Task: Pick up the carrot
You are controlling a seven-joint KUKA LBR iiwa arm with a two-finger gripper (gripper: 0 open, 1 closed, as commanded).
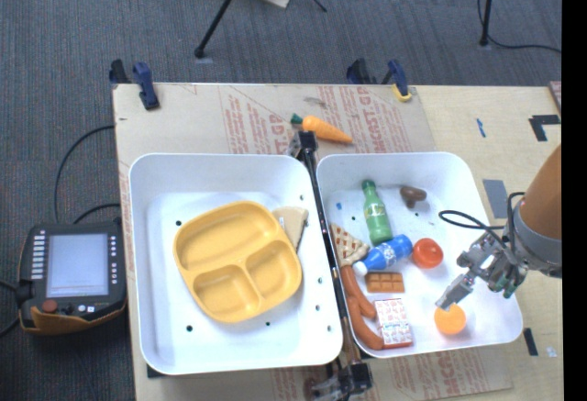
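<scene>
The bench board [367, 110] carries red printed letters, seen upside down near the top centre of the frame; they look like "3D" but cannot be read with certainty. The small red and white box [393, 320] has print too small to read.

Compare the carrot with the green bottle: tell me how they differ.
The carrot is orange with a green top; the green bottle is green with a white label. The carrot lies on the bench board outside the bins; the green bottle lies inside the right bin. The carrot tapers to a point; the bottle is cylindrical. Both lie on their sides.
</scene>
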